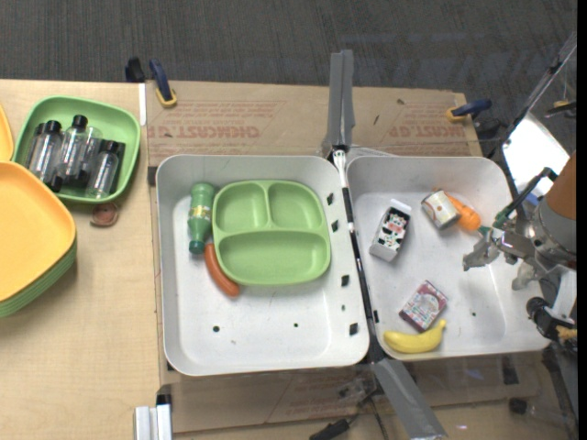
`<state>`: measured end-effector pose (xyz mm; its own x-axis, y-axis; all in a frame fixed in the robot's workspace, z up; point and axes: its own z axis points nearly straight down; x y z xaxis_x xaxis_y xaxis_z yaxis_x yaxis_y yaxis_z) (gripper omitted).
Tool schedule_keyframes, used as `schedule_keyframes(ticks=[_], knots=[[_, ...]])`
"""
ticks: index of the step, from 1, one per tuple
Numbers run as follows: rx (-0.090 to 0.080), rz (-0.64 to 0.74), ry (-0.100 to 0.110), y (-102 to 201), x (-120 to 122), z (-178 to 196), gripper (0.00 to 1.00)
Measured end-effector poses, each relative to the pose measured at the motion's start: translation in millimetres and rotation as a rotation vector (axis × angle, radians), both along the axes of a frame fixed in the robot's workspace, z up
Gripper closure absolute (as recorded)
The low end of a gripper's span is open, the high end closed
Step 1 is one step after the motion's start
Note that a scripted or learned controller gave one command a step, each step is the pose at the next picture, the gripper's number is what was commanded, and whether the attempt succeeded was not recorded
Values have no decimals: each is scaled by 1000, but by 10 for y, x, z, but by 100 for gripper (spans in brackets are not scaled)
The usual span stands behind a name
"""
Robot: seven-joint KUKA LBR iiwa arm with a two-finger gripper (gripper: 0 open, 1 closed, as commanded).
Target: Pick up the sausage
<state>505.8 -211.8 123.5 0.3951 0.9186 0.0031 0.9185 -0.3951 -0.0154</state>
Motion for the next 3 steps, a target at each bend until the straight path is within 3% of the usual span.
schedule_keyframes(ticks=[3], knots=[[0, 0, 0, 0, 0, 0, 0]])
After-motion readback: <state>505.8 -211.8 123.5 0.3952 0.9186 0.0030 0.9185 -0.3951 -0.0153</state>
